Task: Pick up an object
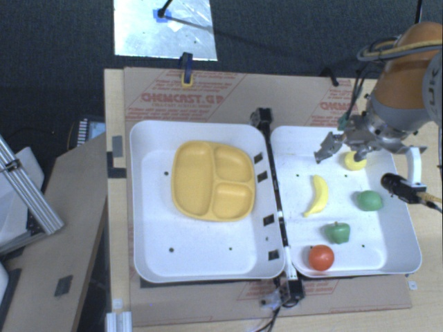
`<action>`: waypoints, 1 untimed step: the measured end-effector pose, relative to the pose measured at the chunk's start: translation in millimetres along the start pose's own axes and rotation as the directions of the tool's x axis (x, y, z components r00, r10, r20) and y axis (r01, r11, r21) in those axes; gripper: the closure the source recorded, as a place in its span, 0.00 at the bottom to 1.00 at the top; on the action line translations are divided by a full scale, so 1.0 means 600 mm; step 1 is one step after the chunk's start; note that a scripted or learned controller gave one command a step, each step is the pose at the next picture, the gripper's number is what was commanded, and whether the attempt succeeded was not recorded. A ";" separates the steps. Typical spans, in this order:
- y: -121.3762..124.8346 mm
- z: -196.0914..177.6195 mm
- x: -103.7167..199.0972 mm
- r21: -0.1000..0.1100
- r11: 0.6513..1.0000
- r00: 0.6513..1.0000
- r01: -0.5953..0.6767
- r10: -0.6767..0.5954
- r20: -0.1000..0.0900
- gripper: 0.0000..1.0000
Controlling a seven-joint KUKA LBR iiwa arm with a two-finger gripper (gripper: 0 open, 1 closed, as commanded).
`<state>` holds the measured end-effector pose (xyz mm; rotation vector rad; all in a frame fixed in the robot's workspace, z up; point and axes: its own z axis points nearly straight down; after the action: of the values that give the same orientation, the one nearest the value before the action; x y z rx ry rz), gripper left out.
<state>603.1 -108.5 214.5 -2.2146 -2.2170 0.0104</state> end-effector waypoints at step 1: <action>0.004 -0.011 0.000 -0.011 1.000 1.000 0.002 -0.002 0.001 0.00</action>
<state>605.7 -108.4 220.8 -2.2188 -2.2256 -0.0008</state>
